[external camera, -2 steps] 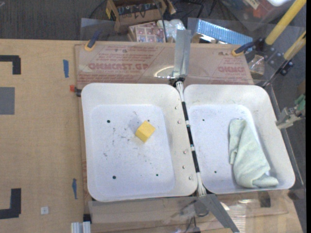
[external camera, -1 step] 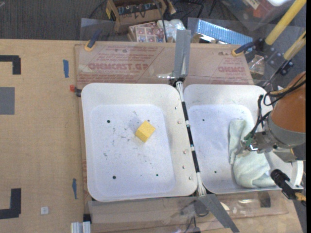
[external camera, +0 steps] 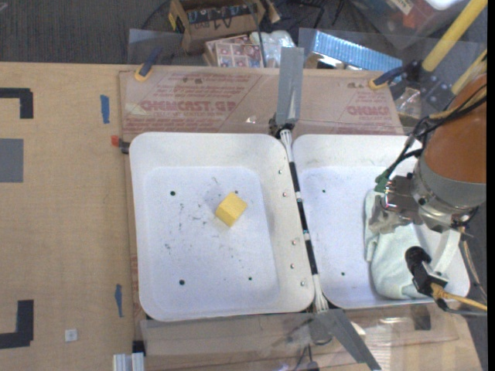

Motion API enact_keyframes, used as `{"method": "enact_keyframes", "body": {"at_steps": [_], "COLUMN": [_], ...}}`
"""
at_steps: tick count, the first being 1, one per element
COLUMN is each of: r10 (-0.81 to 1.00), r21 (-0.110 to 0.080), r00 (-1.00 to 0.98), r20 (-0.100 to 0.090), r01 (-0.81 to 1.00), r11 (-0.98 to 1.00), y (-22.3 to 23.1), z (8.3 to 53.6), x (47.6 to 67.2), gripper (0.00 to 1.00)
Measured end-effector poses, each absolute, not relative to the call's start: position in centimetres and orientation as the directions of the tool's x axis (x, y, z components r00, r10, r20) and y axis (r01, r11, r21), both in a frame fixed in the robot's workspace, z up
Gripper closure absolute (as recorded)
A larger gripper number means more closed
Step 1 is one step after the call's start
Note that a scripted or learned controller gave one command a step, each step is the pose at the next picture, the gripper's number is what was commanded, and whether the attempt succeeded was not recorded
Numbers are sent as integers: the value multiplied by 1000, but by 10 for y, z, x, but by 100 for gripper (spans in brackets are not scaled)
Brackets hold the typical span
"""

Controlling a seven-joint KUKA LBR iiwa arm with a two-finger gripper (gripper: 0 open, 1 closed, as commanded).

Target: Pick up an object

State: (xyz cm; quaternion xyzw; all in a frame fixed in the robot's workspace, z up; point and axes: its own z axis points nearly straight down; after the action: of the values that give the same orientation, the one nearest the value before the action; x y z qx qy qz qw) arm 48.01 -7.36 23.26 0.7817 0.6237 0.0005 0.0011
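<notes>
A tan bench (external camera: 62,230) carries two shallow white bins side by side, a grey divider strip between them. The left bin (external camera: 155,284) holds a single yellow block (external camera: 230,209), lying a little above and right of the bin's centre, well apart from every wall and tilted slightly against the bin's edges. The right bin (external camera: 340,277) holds a crumpled white cloth (external camera: 389,265), bunched against its right edge toward the lower right corner.

The arm (external camera: 458,157), grey with an orange band, reaches in from the right and hangs over the right bin's right side. Its gripper (external camera: 384,213) sits low at the cloth's upper edge, just beside or touching the fabric; whether the fingers are spread, pressed together or pinching cloth cannot be told, since wrist hardware and cables crowd that spot.

The step in hand appears to be a grasp attempt on the cloth, the object nearest the gripper. To do it well, the fingers should come down onto a raised fold rather than flat fabric, close fully, then lift straight up and clear of the bin wall so the trailing cloth does not snag on the rim. A thin pinch may slip, so a deep bite into the bunched part looks safer.
</notes>
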Motion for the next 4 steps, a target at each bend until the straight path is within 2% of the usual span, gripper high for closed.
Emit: {"method": "enact_keyframes", "body": {"at_steps": [1, 2, 3, 4], "r10": [998, 938, 998, 998], "r21": [4, -4, 4, 2], "r00": [70, 347, 67, -59], "r20": [-2, 0, -3, -1], "r01": [998, 938, 998, 998], "r11": [-70, -347, -67, 59], "y": [-60, -99, -193, -129], "z": [250, 138, 148, 266], "x": [480, 489, 495, 498], "gripper": [100, 100, 100, 100]}}
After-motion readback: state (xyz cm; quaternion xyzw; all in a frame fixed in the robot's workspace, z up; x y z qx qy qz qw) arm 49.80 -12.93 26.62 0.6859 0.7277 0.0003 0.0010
